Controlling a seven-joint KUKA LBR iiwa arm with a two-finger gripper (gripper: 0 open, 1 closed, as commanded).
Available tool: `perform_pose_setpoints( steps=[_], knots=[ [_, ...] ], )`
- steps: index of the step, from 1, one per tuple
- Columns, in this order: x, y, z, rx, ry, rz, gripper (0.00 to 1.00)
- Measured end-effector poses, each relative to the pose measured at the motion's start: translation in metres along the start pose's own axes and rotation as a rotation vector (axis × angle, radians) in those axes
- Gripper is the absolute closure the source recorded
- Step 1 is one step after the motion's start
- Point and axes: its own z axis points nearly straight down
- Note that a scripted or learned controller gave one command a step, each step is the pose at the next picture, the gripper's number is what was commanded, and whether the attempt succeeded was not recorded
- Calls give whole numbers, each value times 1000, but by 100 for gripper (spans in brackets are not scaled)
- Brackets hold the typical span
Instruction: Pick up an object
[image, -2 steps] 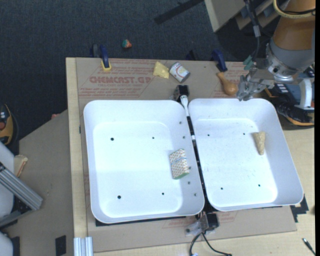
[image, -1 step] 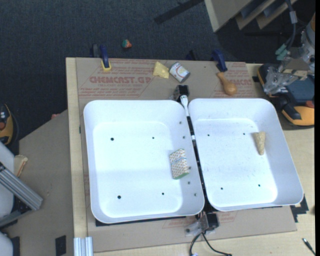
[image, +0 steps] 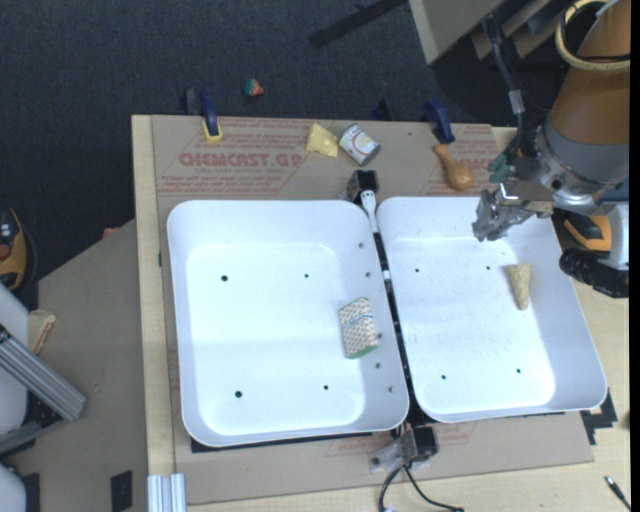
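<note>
White bins hold a green-patterned packet and a tan cone.

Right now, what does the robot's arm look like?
The arm is thick and round, grey with an orange band above the wrist. At its tip sits a small grey metal gripper. A dark cable runs down beside it.

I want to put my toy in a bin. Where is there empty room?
The left white bin is bare left of the small patterned packet by its right wall. The right white bin is bare below the tan cone-shaped piece. Its top right corner is crowded: the gripper hangs there.
</note>
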Motion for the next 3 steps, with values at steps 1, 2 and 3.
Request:
perform_pose_setpoints(
  steps=[1,2,3],
  knots=[
    [-2,44,-180,-31,-8,2,100],
    [18,64,-43,5,-2,3,100],
    [94,93,12,-1,0,-3,100]
  ],
)
